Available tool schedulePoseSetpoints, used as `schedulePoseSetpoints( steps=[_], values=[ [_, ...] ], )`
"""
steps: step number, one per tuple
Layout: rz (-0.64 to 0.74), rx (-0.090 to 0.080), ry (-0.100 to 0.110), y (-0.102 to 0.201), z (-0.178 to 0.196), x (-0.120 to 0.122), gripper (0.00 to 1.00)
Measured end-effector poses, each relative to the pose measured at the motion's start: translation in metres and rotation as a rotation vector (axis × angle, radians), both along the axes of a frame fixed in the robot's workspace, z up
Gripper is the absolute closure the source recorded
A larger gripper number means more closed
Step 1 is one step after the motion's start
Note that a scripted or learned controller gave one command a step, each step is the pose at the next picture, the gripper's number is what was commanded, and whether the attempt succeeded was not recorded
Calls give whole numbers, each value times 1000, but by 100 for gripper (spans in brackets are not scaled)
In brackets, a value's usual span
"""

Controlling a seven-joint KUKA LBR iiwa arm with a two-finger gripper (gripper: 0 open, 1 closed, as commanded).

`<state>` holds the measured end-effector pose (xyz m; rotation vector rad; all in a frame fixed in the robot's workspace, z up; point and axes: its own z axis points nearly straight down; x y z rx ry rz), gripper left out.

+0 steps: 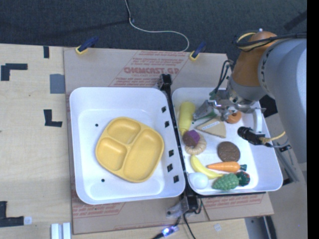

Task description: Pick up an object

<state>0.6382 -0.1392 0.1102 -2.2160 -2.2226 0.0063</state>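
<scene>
Two white bins side by side on cardboard. Left bin (82, 133): yellow divided plate (129, 149). Right bin (266, 176): toy corn (186, 115), cheese wedge (214, 129), doughnut (194, 139), brown patty (228, 151), banana (203, 166), carrot (224, 167), egg (199, 181), green grapes (226, 182). Gripper (212, 109) low over the far end.

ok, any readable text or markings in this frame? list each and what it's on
"CHEMCAST GP", red print, on the brown cardboard sheet under the bins; read with some doubt.
More red print above and below that word on the same sheet: too small and blurred to read.
Black block marks on the wooden bench: shapes, not letters.
No legible text on the bins, yellow tray or food items.
</scene>
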Motion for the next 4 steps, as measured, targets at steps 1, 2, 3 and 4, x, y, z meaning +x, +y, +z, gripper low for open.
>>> schedulePoseSetpoints(
  steps=[1,2,3,4],
  values=[
    [1,-9,-10,-3,-21,2,0],
    [0,-10,-18,-3,-9,4,100],
    [-1,1,-7,4,44,13,100],
    [-2,1,-7,2,94,4,100]
  ],
)
